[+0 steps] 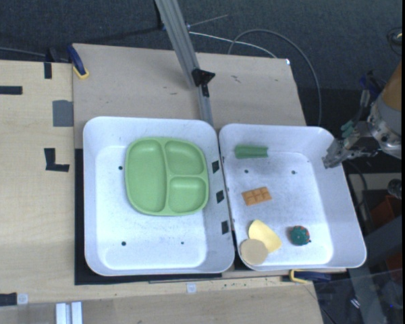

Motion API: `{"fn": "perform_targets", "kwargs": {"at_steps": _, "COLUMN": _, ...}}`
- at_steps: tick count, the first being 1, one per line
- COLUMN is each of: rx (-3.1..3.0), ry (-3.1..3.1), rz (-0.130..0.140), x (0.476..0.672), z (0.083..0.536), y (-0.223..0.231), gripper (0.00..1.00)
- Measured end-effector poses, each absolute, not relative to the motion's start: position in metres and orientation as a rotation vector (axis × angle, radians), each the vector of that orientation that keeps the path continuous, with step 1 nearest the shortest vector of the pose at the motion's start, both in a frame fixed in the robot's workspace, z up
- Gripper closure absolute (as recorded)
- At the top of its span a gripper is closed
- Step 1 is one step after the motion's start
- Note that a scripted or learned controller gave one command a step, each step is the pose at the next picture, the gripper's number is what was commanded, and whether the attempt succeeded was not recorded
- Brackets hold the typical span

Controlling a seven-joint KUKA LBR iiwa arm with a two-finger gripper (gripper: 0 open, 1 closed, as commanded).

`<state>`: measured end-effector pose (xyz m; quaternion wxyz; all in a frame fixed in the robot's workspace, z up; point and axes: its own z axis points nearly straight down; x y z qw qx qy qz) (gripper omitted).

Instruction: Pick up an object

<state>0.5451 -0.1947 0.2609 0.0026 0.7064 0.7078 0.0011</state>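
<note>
We see the gripper (337, 155) over the right bin's (337, 248) right rim, clear of its contents; the jaws' state cannot be told. Candidates lie apart: bar (250, 152), waffle (256, 196), ball (298, 235), allowing separate grasps.

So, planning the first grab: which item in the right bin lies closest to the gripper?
The green block, at the bin's far side; the others lie further from the gripper.

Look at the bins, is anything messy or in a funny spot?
Mostly tidy. One odd bit: the round tan piece sits up on the right bin's front-left rim, partly under the yellow piece, instead of flat on the floor. The green plate lies flat in the left bin.
</note>
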Motion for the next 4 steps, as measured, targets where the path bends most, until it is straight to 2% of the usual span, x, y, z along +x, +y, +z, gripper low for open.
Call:
{"fn": "perform_targets", "kwargs": {"at_steps": 1, "rx": 2.216, "ry": 2.229, "rz": -0.001, "x": 0.558, "z": 0.246, "y": -0.144, "gripper": 1.00}}
{"fn": "perform_targets", "kwargs": {"at_steps": 2, "rx": 2.214, "ry": 2.230, "rz": 0.001, "x": 0.562, "z": 0.246, "y": -0.088, "gripper": 1.00}}
{"fn": "perform_targets", "kwargs": {"at_steps": 3, "rx": 2.216, "ry": 2.229, "rz": -0.001, "x": 0.579, "z": 0.241, "y": -0.046, "gripper": 1.00}}
{"fn": "perform_targets", "kwargs": {"at_steps": 4, "rx": 2.216, "ry": 2.231, "rz": -0.002, "x": 0.582, "z": 0.235, "y": 0.007, "gripper": 1.00}}
